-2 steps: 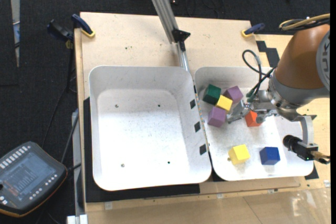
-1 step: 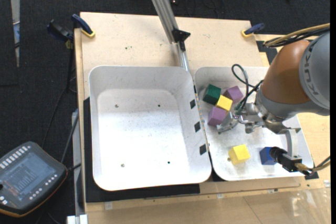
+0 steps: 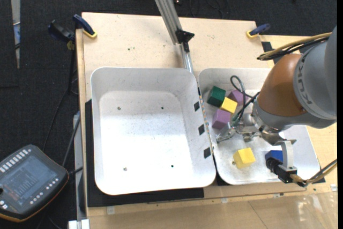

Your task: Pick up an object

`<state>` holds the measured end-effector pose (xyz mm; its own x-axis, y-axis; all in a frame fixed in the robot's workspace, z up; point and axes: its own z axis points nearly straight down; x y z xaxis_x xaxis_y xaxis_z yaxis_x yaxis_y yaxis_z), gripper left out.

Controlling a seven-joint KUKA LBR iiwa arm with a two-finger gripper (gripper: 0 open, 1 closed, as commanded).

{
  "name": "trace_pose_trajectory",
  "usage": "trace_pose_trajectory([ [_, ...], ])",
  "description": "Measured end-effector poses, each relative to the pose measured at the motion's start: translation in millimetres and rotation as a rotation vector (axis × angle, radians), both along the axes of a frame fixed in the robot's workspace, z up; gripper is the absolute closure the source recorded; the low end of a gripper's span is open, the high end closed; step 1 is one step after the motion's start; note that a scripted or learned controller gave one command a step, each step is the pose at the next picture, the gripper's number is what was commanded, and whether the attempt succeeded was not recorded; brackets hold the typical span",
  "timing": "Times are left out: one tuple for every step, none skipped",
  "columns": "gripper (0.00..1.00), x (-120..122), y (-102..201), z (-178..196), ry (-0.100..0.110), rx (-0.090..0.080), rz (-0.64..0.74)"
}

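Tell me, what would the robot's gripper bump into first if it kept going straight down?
Probably the purple block. The gripper points down into the right bin, just beside that block. Depth is hard to judge from above, so it might reach the bin floor instead.

Grey pendant (image 3: 28, 184) bottom left; clamps (image 3: 84, 26) on bench (image 3: 139, 40)

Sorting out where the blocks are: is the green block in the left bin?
No, the green block lies in the right bin, near its far left corner beside purple and yellow blocks.
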<state>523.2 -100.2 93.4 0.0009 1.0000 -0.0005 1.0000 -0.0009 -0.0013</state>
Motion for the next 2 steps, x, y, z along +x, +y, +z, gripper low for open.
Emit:
trace_pose_trajectory([
  [1.0,1,0,12,-0.004,0.0,0.0],
  [1.0,3,-8,73,-0.008,-0.001,0.002],
])
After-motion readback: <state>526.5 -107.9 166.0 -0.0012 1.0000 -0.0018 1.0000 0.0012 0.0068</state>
